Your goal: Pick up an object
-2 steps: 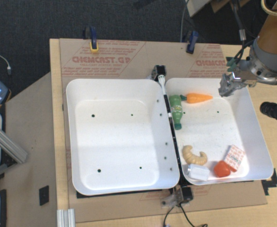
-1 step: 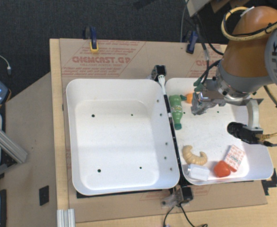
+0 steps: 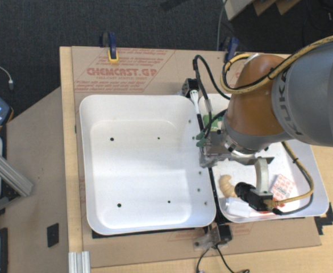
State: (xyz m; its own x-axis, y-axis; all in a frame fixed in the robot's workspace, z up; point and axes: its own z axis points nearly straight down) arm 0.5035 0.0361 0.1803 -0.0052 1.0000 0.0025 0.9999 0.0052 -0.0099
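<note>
The grey arm with an orange band (image 3: 257,101) hangs low over the right shallow white bin (image 3: 320,198), at its side next to the left white bin (image 3: 138,158). Its end effector (image 3: 211,152) sits under the wrist; whether it is released or clenched, I cannot tell. A flat red-and-white packet (image 3: 282,185) and a small tan peanut-shaped object (image 3: 227,185) lie in the right bin, so I judge that grasp and lift are not yet done.
</note>
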